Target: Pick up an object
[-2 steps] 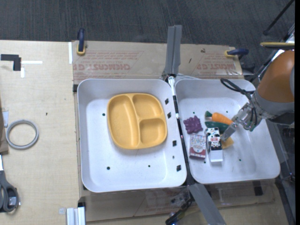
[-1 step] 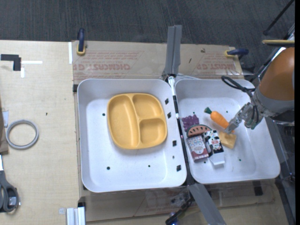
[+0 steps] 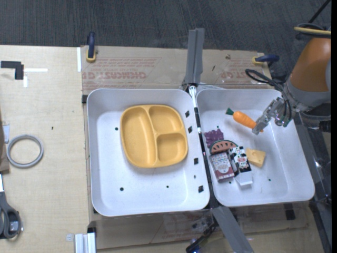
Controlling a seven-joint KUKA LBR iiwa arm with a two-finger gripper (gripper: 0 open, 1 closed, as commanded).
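A: Right bin (image 3: 295, 183), near to far?
B: Small cartons (image 3: 230, 164), cheese wedge (image 3: 256, 157), purple bit (image 3: 214, 136), then carrot (image 3: 243, 119).
A: Jaws?
B: Gripper (image 3: 258, 128) tips touch carrot's right end; open or clenched, can't tell. Left bin (image 3: 105, 183) has yellow tray (image 3: 154, 135)

The arm (image 3: 310, 62) is cut off at the right edge; scissors (image 3: 8, 221) at the left.

Yellow divided plate (image 3: 154, 135) in white left bin (image 3: 105, 194); orange carrot (image 3: 244, 119) with green top, yellow cheese wedge (image 3: 257, 157), purple grapes (image 3: 214, 137) in white right bin (image 3: 279, 186); pale wooden table (image 3: 42, 194).
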